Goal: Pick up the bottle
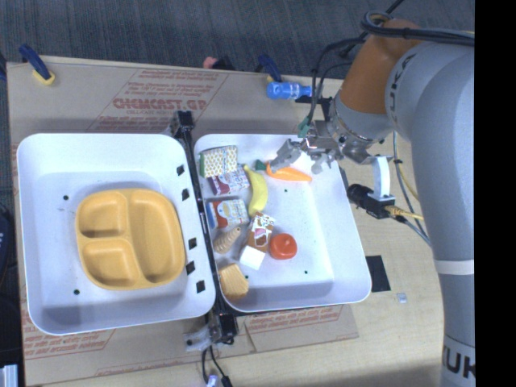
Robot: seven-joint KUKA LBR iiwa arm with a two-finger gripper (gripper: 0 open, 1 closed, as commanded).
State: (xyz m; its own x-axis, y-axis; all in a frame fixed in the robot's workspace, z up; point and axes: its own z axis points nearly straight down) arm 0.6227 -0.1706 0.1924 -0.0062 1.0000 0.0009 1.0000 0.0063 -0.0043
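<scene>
Left bin point(32, 216): you had one thing in it, a yellow divided tray point(129, 236), lying flat near the middle.
Right bin point(322, 248): all the clutter sat crowded along its left wall, and the right half was bare white.
Cracker box point(218, 162): it was up in the far left corner of the right bin, with two small packs point(229, 198) stacked just below it.
Bread slice point(234, 280): it was down in the near left corner.
Banana point(256, 190): it stood lengthwise, just right of the packs.
Bottle point(260, 232): as best you could tell, it was the small red-and-white piece just below the banana. It lay in the right bin, apart from the claw.
Tomato point(282, 246): it sat right beside the bottle, on its right.
Carrot point(292, 173): it lay crosswise near the far wall, directly under the claw.
Gripper point(305, 156): it hovered over the carrot at the bin's far edge. You couldn't tell wide from narrow at this angle.
Arm point(427, 95): it came in from the right, orange band above the wrist.
</scene>
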